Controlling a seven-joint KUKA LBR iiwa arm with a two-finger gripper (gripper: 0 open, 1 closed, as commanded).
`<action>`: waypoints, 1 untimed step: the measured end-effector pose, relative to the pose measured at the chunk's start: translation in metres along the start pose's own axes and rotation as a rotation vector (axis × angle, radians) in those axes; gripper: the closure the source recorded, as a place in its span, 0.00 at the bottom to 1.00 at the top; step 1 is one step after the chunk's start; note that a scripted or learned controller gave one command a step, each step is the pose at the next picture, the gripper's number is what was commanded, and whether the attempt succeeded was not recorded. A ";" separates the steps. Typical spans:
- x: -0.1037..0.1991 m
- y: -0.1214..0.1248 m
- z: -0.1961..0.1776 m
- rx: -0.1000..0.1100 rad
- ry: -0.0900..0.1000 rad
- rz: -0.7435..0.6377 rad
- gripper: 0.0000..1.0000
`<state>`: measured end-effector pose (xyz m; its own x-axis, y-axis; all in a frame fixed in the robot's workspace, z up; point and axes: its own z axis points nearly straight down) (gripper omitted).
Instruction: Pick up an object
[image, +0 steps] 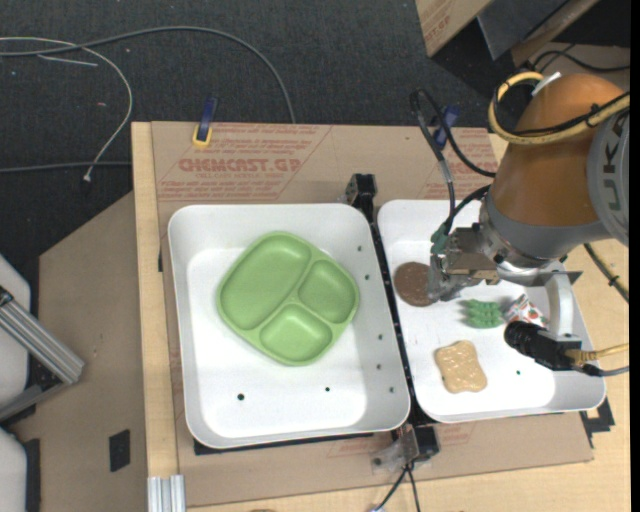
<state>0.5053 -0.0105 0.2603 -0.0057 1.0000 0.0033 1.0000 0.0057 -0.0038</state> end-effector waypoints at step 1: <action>0.060 -0.010 0.017 0.001 0.000 0.000 1.00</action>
